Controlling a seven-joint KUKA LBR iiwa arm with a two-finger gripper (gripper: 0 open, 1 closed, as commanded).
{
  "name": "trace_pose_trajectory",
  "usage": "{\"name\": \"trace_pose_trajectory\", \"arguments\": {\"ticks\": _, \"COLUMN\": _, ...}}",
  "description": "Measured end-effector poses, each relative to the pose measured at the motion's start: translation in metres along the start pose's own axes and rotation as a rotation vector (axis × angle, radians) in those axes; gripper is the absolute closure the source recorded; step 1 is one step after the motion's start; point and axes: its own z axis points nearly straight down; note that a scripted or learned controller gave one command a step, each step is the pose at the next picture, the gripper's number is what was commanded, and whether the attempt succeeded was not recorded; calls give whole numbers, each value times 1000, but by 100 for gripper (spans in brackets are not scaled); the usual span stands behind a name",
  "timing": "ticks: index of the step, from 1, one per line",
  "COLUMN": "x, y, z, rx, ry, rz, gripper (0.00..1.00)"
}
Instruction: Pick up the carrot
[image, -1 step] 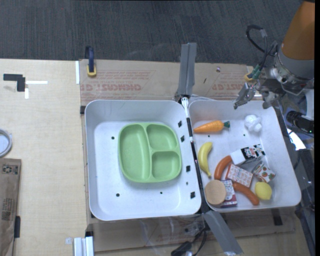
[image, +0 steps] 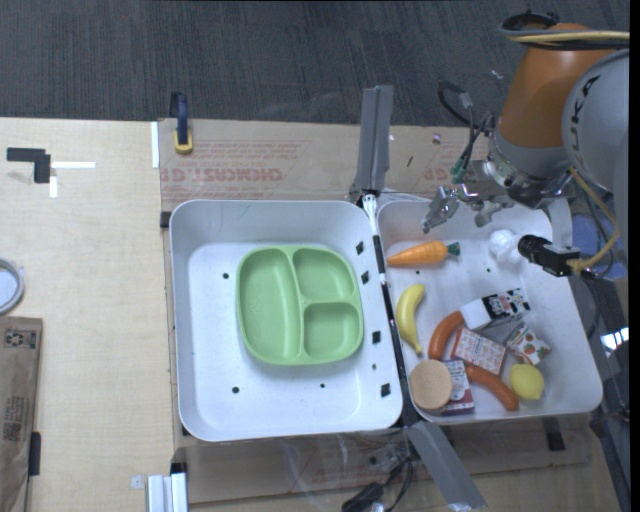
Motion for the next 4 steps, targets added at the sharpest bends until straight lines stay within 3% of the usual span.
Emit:
{"name": "trace_pose_trajectory", "arguments": {"ticks": 1, "x": -9, "y": 5, "z": 81, "rx": -19, "ry": -1, "rz": -66, "gripper": 0}}
{"name": "trace_pose_trajectory", "arguments": {"ticks": 2, "x": -12, "y": 6, "z": 68, "rx": -25, "ry": -5, "rz": -61, "gripper": 100}}
{"name": "trace_pose_trajectory", "arguments": {"ticks": 3, "x": -12, "y": 6, "z": 68, "rx": -25, "ry": -4, "rz": -61, "gripper": 0}}
{"name": "trace_pose_trajectory", "arguments": {"ticks": 4, "x": 1, "y": -77, "z": 50, "rx": -2, "ry": 0, "rz": -140, "gripper": 0}}
